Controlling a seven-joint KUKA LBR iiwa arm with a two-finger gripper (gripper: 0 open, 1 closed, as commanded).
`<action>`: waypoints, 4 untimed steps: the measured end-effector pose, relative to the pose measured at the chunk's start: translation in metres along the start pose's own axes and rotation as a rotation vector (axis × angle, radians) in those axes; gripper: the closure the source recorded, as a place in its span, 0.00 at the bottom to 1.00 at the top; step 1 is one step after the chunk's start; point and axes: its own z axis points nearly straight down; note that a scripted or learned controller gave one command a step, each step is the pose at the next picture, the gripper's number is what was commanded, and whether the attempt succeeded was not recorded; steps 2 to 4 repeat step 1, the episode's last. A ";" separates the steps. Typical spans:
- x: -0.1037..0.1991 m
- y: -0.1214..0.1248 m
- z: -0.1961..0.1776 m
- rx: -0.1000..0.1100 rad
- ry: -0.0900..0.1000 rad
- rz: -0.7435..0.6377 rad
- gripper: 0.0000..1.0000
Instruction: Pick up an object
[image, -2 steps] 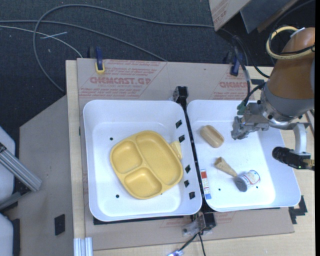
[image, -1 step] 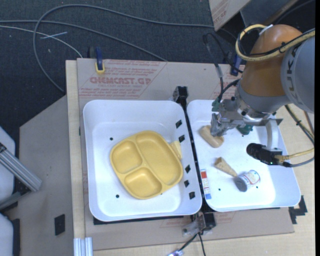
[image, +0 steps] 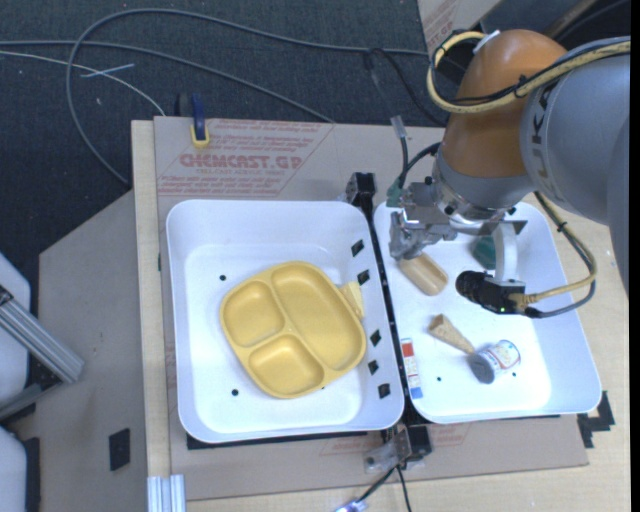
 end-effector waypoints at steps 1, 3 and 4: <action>0.052 0.013 0.008 0.002 0.000 0.000 1.00; 0.052 0.013 0.008 0.002 0.000 0.000 1.00; 0.052 0.013 0.008 0.002 0.000 0.000 1.00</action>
